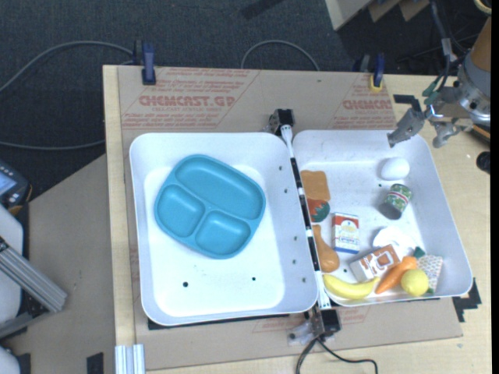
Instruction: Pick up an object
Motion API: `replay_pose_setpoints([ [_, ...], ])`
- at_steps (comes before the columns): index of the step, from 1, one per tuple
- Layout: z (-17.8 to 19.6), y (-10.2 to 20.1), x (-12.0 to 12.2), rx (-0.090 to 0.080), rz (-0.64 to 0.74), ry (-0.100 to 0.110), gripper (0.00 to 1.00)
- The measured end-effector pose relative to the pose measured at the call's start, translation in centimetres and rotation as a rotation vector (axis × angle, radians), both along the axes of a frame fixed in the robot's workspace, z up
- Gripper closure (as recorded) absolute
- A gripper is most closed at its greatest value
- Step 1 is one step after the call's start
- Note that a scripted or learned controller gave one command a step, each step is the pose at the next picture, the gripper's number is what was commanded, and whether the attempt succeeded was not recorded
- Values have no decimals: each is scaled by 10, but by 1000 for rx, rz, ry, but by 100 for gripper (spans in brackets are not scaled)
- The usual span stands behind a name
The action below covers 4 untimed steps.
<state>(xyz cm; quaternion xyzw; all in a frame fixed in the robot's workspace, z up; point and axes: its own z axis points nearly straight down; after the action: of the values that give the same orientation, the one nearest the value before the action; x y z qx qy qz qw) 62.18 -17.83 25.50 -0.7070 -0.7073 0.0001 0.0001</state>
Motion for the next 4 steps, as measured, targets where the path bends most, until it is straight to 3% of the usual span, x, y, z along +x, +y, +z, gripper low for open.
replay_pose_setpoints([
  [1, -63, -42, -26, 1, -4, 7, 0],
  [2, -173, -20, -54, 5, -1, 11, 0],
  [3, -155, -22, -50, -1, -1, -2, 100],
  [4, -133, -44, 14, 0, 3, 3, 100],
])
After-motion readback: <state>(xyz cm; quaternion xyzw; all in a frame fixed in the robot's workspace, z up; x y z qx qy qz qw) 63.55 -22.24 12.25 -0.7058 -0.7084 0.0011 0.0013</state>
